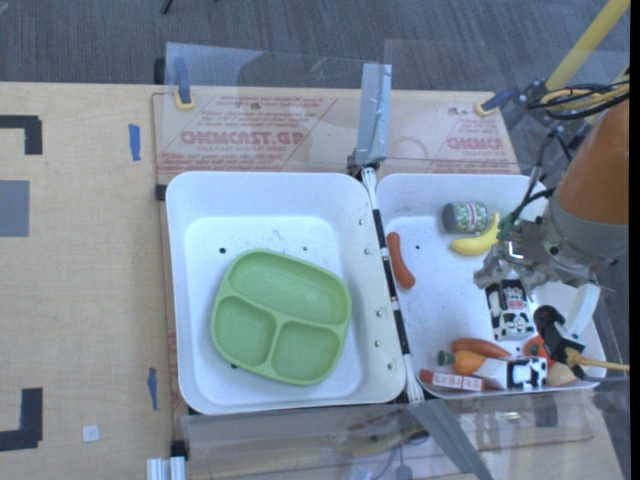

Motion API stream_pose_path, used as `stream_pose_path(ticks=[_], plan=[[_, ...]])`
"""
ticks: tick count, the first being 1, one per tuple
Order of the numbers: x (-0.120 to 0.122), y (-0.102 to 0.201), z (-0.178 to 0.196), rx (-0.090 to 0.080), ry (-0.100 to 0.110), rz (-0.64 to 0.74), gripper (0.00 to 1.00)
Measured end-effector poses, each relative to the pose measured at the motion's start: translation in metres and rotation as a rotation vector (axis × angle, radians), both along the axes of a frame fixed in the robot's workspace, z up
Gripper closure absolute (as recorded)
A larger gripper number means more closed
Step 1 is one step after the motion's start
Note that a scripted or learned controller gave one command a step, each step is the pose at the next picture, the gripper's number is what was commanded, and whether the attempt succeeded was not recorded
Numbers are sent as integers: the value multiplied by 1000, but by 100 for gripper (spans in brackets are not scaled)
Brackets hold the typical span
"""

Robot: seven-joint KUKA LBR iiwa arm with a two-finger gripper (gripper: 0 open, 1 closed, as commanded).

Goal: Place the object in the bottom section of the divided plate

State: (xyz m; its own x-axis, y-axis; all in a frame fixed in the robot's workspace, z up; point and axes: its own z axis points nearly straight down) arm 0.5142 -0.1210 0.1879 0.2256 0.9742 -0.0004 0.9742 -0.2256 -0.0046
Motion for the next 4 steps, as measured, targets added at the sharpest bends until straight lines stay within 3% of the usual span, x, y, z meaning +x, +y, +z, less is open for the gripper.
stream_pose_path(ticks=[1,2,3,4], plan=[[16,74,-7,-1,1,7,100],[23,162,-7,-1,0,123,100],[89,185,18,-2,0,149,100],[89,185,18,-2,0,150,0]])
